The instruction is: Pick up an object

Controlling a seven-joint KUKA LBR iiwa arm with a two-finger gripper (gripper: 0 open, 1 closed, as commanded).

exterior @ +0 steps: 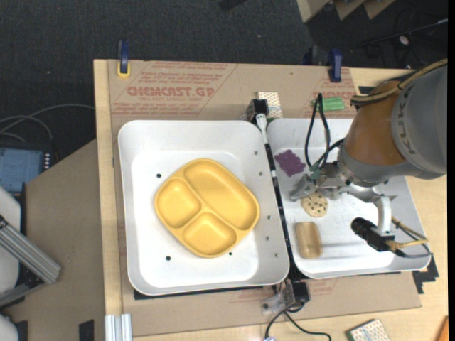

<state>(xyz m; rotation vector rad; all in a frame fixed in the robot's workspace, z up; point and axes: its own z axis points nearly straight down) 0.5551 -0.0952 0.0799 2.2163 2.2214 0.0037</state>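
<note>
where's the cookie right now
The cookie lies in the right bin, just below the pincer, with the purple piece above-left and the tan block below it.

Grey arm (426,123), orange band (370,130), black cables.

Even overhead light falls bright on 2 white bins (135,190), which come close to washing out, while the dark carpet (142,13) beyond the bench stays dim and grainy. Soft glare glints along the ridges of the yellow divided tray (206,206), which casts only a faint shadow on the bin floor. The arm (398,130) throws a diffuse shadow on the right bin beneath it. Focus is moderately soft throughout, small objects lacking fine detail; no marked edge distortion appears.
</note>
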